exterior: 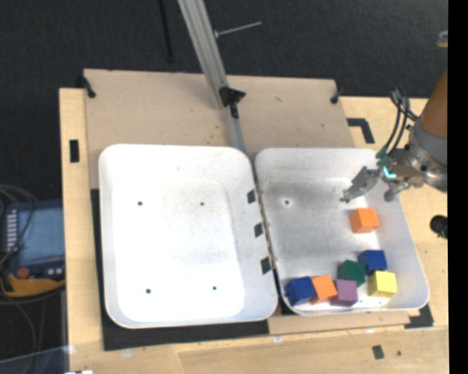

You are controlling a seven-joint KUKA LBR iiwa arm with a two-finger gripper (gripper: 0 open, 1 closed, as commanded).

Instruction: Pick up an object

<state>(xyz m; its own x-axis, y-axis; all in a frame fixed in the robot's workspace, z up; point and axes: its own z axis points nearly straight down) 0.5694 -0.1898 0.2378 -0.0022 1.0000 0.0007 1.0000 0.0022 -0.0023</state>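
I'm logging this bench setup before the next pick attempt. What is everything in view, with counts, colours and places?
right bin: 1, white, right half of the bench, holds all the blocks
left bin: 1, white, beside it
orange blocks: 2, one alone mid-right, one in the front row
blue blocks: 2, front-left corner and right side
green block: 1, behind the front row
purple block: 1, front row
yellow block: 1, front right
metal pole: 1, grey, behind the bins
gripper: 1, grey, open above the lone orange block

smooth white plastic bins (179, 162), scuffed grey; matt wooden bench (210, 92).
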